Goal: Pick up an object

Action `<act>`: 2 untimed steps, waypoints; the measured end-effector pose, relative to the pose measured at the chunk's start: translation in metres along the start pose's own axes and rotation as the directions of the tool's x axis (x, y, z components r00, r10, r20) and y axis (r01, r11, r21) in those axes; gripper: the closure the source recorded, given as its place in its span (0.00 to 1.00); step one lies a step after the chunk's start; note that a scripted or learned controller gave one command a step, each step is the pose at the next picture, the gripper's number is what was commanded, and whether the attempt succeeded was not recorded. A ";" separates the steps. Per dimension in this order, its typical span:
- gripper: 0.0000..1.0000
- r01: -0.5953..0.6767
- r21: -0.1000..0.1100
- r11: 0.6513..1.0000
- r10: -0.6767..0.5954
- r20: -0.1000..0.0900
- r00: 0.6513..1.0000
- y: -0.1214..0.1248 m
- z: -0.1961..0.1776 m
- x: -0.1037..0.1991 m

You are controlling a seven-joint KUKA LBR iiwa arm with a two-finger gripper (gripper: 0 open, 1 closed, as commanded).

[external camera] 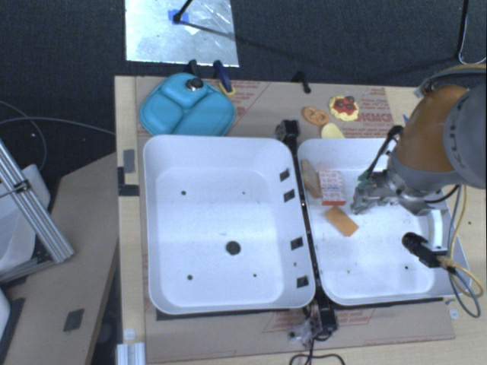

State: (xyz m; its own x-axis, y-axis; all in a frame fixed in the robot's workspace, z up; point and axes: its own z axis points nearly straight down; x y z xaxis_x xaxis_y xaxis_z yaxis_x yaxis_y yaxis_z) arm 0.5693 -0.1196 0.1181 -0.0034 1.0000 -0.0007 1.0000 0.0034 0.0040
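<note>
Overhead slanted view of the bench (251, 97), which carried two shallow white bins side by side. The left bin (163, 204) showed a dark round spot (233, 248) near the middle of its floor. The right bin (380, 280) held three small items in its upper left part: a white packet with red print (332, 186), a tan stick (310, 179) lying just beside the packet on its left, and an orange block (342, 221) lying slightly below the packet. The grey arm (456, 139), with its orange band (426, 131), reached in from the right edge of the view over the right bin. The gripper (364, 198) was low over the bin floor, just to the right of the packet and just above the orange block. Whether the jaws were wide or narrow could not be told, and nothing could be seen between them. Behind the bins, on the bench, lay a blue divided plate (188, 106), and further right a pretzel-shaped toy (313, 115), a small toy pizza (344, 107) and a pale yellow piece (332, 131) at the rim of the right bin. A shiny square sheet (179, 21) lay on the dark floor beyond the bench.
</note>
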 end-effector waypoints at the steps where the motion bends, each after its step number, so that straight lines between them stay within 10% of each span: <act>1: 0.00 -0.001 0.001 1.000 0.001 0.000 1.000 0.000 0.000 0.000; 2: 0.00 0.003 -0.001 1.000 -0.003 0.001 1.000 0.034 0.032 0.028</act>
State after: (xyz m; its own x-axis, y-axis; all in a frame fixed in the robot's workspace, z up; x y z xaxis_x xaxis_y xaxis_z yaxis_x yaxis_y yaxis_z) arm 0.6034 -0.0919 0.0859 -0.0064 1.0000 -0.0015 1.0000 0.0064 0.0052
